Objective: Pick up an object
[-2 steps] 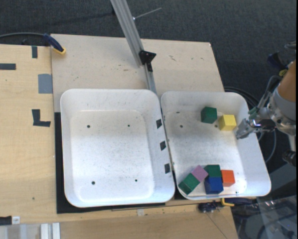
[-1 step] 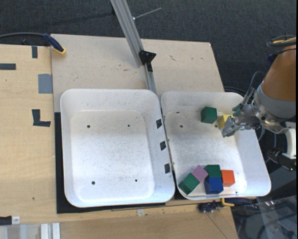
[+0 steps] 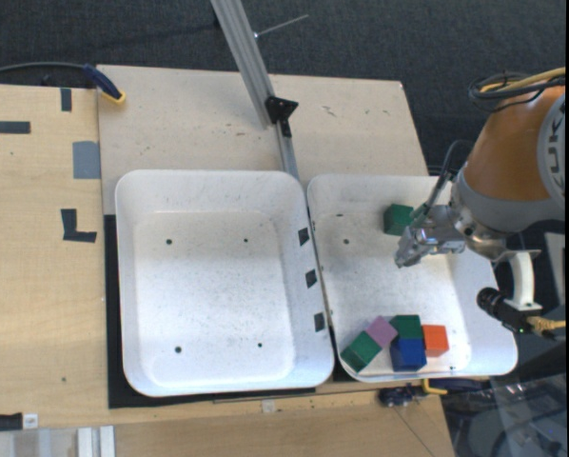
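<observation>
Camera view: end effector sits over the right bin, just near-right of a lone green block in the bin's far part. Can't tell its state, nothing visibly gripped. Near edge of that bin: cluster of green cube, pink block, blue cube, orange cube, dark green block behind. Left bin alongside on the tabletop.

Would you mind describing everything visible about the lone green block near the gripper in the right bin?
The green block looks like a small, solid, matte dark-green cube. It rests on the floor of the right bin, in its upper part, apart from the cluster of blocks at the bin's near edge. The gripper sits right beside it, partly covering its right side; whether they touch cannot be told.
</observation>
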Robot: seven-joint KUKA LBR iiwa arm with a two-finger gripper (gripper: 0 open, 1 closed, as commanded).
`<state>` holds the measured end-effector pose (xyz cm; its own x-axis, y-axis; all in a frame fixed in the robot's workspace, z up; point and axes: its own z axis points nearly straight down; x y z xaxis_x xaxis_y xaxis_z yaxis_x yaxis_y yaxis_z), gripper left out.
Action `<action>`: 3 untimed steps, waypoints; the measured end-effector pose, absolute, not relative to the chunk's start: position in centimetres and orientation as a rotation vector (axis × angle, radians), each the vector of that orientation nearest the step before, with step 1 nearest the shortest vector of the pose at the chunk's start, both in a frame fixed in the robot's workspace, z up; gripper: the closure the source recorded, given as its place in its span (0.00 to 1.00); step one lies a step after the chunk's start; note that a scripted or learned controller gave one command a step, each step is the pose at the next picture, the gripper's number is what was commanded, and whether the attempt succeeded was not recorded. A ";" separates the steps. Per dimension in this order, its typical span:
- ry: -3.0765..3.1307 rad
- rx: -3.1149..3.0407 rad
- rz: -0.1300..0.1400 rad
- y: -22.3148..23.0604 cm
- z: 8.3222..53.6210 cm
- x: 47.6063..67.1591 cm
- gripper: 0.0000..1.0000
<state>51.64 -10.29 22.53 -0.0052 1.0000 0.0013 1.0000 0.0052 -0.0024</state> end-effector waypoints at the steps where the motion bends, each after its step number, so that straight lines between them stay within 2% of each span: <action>1: -2.226 -2.212 0.001 -5.1 21.6 51.6 1.00; 3: -2.229 -2.211 -0.001 5.0 24.1 51.0 1.00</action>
<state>51.01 4.98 24.05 -0.0079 1.0000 0.0019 1.0000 0.0079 -0.0007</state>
